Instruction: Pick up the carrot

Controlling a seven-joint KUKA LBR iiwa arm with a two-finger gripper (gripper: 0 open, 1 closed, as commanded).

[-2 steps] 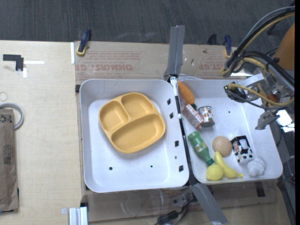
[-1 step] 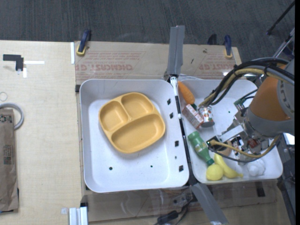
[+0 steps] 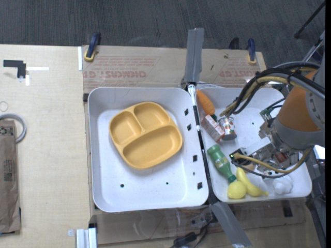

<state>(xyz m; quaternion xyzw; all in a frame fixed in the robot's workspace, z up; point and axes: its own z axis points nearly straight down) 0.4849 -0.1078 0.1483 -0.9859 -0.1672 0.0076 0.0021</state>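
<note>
The orange carrot lies at the far left corner of the right bin, against the divider, pointing toward the back. My gripper hangs low over the near right part of that bin, well to the right of and nearer than the carrot, with nothing seen in it. The wrist and its cables hide what is under it.
Near the carrot lies a small red-and-silver package. A green bottle, a yellow lemon, a banana and a white lump sit along the near side. The left bin holds a yellow divided plate.
</note>
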